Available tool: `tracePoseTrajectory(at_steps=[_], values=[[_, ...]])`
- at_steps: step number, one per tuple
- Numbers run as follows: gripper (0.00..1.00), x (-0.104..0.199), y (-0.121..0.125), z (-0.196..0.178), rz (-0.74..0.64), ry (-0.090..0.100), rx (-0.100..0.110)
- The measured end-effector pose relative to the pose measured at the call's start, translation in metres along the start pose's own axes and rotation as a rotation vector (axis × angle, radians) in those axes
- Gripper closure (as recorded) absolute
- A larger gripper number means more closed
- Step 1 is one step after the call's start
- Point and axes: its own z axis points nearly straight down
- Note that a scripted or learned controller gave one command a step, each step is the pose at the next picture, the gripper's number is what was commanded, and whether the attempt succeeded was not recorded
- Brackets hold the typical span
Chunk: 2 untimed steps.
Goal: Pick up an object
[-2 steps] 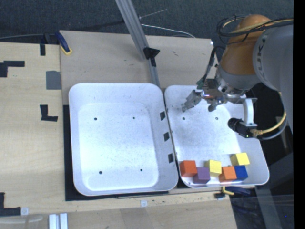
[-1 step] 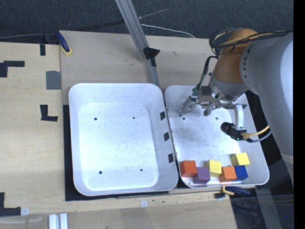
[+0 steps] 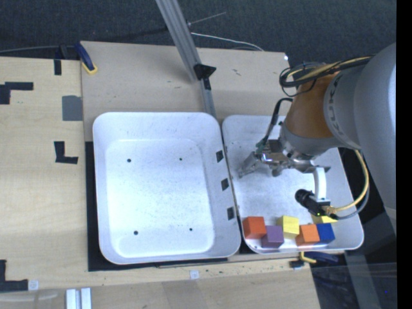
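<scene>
Two shallow white bins sit side by side on the surface (image 3: 38, 140). The left bin (image 3: 158, 185) holds nothing visible. In the right bin (image 3: 293, 185), five small blocks cluster along the near edge: an orange block (image 3: 255, 226), purple block (image 3: 275, 235), yellow block (image 3: 291, 225), second orange block (image 3: 309, 234) and blue block (image 3: 326, 232). The arm (image 3: 335, 114) reaches over the right bin's far half, its gripper (image 3: 252, 166) low, well apart from the blocks; whether the jaws are wide or narrow cannot be told.
</scene>
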Motion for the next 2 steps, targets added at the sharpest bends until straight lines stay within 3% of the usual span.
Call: tracePoseTrajectory(at_steps=[1,2], values=[[0.00,0.054,0.035,-0.088,-0.008,0.000,-0.016],[0.00,0.065,0.077,-0.083,-0.004,-0.001,-0.009]])
